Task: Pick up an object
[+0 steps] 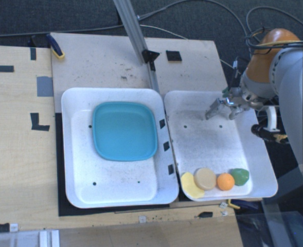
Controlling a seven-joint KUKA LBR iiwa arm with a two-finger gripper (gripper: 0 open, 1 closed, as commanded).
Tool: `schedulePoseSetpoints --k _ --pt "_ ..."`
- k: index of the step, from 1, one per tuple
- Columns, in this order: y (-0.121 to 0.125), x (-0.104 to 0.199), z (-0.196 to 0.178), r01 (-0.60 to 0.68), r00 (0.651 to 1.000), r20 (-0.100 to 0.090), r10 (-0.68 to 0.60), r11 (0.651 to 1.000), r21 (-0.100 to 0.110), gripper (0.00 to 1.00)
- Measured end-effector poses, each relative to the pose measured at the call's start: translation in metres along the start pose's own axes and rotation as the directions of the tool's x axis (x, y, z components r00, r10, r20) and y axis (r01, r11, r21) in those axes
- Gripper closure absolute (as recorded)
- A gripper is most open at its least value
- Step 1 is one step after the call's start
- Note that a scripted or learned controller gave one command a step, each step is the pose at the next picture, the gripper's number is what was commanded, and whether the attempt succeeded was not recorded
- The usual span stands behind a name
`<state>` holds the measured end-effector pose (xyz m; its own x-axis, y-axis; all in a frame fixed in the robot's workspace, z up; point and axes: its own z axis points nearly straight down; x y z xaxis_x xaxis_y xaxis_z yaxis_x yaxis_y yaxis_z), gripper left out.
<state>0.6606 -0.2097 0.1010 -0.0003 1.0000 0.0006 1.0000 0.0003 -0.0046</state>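
Along the near edge of the right bin (254, 153) four small objects lie in a row: a yellow piece (189, 187), a beige round piece (205, 178) partly on top of it, an orange ball (225, 182) and a green piece (239, 176). My gripper (221, 112) hovers over the far part of that bin, well away from the row. It is open, its two fingers spread apart with nothing between them.
A square blue plate (124, 130) lies in the left bin (74, 153). A slanted metal post (136, 30) rises behind the bins. Cables run across the dark floor at the back right. A yellow-tipped tool (55, 46) rests at the bench's far left.
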Motion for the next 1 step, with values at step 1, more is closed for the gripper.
schedulePoseSetpoints --k 1 --pt "-0.0001 0.0005 0.0129 0.001 1.000 0.001 -0.001 1.000 -0.003 0.00"
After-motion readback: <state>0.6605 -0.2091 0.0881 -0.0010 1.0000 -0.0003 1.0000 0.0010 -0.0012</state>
